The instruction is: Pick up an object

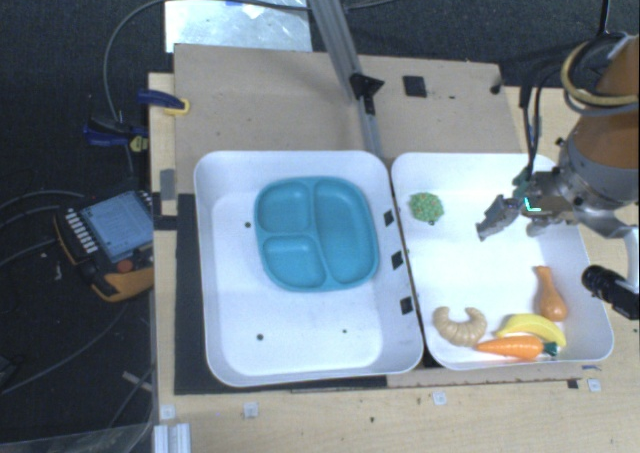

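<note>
Nothing has been picked up yet, as far as the camera view shows. The grey arm with its orange band enters from the right edge of the frame, and its tool (497, 218) hangs over the upper middle of the right-hand shallow white bin (455, 171), with bare bin floor under it and no object between its parts. Whether the tool is spread or pressed together I cannot tell; it reads as a dark wedge at this angle. So the whole task seems to be left: choose an object, come down on it, close and lift.

The right bin holds all the candidates. A small green broccoli-like toy (426, 206) sits alone in the upper left of that bin, left of the tool and clearly apart from it. The rest cluster along the lower edge: a tan croissant-shaped toy (459, 325), an orange carrot (510, 347) lying flat, a yellow banana (535, 327) just above and touching the carrot, and an orange-brown gourd-shaped toy (548, 293) standing up the right side.

The left-hand white bin (225, 271) holds a blue plastic divided plate (316, 232) with three compartments, lying in its upper middle.
</note>
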You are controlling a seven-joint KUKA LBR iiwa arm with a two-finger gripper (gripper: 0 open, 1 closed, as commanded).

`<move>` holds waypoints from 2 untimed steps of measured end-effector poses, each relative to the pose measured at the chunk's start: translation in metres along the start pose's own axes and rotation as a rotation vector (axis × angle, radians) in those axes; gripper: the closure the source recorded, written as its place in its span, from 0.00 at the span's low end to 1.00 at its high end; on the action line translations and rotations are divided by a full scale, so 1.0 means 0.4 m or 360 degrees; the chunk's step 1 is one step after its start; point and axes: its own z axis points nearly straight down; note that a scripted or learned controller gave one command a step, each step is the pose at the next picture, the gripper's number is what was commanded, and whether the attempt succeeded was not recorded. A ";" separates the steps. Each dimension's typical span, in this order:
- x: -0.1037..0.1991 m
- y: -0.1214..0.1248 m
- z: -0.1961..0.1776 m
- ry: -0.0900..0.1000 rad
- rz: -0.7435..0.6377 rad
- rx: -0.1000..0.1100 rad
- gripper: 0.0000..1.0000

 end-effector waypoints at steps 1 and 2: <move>0.000 0.000 -0.001 0.0000 0.0000 -0.0001 0.00; 0.014 -0.008 0.149 0.0001 0.0005 0.0005 0.00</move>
